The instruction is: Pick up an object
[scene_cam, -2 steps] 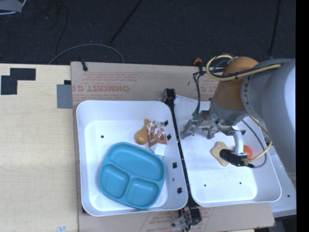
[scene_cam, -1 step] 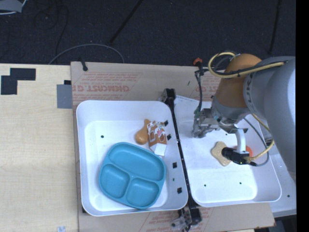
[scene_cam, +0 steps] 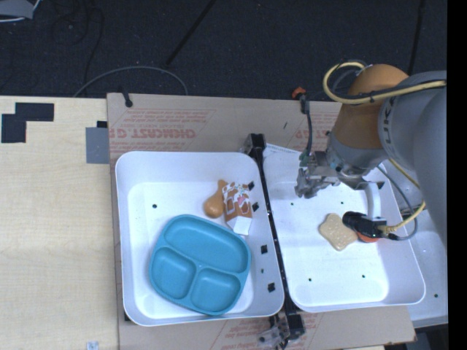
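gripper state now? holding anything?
Gripper: cannot tell open or shut; it hangs over the right bin with nothing visibly held.

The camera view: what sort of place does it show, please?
Probably a robotics lab's grasping test bench: two shallow white plastic bins on cardboard, toy items like a blue divided plate, and a grey arm's gripper above the right bin.
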`<state>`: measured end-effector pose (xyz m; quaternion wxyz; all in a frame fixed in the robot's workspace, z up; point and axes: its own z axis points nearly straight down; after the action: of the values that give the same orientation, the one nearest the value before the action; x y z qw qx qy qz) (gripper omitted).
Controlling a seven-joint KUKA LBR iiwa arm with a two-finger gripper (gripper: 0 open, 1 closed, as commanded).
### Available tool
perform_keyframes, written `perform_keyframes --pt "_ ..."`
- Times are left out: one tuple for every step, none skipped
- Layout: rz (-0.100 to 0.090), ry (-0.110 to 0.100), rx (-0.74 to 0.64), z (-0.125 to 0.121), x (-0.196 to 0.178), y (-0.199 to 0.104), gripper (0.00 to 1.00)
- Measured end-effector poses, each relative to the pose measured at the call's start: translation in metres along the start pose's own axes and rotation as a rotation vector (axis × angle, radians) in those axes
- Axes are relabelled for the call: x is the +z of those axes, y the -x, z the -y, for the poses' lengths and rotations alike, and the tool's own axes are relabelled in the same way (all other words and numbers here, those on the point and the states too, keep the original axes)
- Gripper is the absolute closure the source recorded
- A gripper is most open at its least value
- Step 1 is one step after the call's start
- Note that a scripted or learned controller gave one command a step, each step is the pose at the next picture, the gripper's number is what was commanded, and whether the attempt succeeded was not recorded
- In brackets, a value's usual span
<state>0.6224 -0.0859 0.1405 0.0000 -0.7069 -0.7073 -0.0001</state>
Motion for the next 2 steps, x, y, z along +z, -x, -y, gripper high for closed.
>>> perform_keyframes --pt "0.001 0.003 0.004 0.000 -0.061 0.009 1.00" --pt "0.000 0.002 0.000 0.000 -0.110 0.010 1.00"
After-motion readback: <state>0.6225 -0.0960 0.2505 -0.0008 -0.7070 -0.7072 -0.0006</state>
